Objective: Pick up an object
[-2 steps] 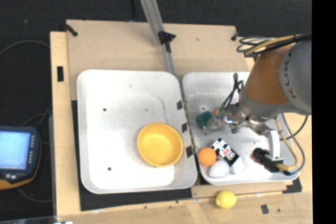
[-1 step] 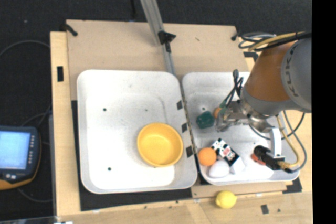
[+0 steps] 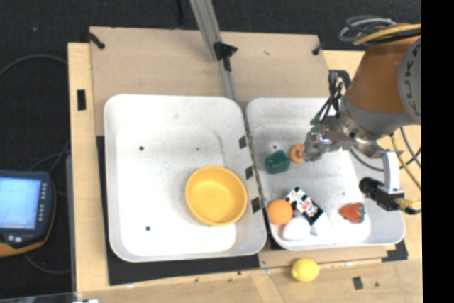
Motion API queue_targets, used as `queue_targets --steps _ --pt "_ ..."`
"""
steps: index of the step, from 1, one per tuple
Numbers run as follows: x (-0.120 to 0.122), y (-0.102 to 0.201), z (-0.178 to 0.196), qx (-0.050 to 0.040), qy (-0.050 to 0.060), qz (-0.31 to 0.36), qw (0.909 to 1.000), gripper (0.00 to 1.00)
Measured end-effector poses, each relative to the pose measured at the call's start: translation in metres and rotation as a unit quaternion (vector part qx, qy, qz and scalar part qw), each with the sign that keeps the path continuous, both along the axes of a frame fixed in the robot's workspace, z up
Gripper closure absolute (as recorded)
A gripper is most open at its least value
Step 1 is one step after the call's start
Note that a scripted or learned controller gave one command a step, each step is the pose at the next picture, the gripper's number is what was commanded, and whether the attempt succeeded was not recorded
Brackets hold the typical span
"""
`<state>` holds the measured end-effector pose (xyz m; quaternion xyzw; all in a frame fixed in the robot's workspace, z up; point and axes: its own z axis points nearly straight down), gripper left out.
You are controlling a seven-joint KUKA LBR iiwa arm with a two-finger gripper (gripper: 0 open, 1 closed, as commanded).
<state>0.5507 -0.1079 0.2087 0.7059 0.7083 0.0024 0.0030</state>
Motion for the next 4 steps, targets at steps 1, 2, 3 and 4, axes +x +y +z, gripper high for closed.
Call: queue_targets --steps 1,2,3,4 --pt "0.001 0.0 0.003 0.0011 0.003 0.0 1.0 1.0" --pt "0.023 0.057 0.015 0.0013 0.002 0.003 1.0 1.0" --pt "0.038 0.111 0.03 0.0015 0.002 0.003 1.0 1.0" --pt "0.052 0.165 0.021 0.0009 0.003 0.002 1.0 1.0"
